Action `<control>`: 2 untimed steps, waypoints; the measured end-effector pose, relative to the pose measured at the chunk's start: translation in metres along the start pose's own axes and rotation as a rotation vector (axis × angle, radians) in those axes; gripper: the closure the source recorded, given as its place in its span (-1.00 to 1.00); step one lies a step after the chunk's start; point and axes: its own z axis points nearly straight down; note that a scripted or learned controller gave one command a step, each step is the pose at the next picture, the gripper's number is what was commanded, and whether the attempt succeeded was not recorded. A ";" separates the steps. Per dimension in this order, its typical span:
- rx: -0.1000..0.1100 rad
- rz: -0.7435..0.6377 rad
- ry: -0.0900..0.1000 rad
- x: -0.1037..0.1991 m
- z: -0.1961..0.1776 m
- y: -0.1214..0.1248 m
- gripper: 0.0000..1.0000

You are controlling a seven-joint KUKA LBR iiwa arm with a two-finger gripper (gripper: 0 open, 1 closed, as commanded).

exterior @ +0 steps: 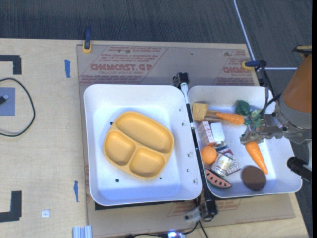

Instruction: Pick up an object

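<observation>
Gripper (pixel 253 135) low in right bin (pixel 277 95), finger state unclear, touching top of a carrot (pixel 256 155) — second carrot (pixel 229 117), orange (pixel 209 155), brown disc (pixel 254 178), watermelon slice (pixel 218 179) nearby, yellow divided tray (pixel 138 144) in left bin (pixel 96 133)

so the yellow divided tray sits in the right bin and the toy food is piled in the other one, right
Not quite: the camera view shows the yellow divided tray in the left bin. The toy food, such as the carrot, lies in the right bin.
</observation>
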 end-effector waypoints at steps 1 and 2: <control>-0.005 -0.001 -0.001 0.000 -0.010 0.002 1.00; -0.009 -0.003 -0.002 0.000 -0.021 0.003 1.00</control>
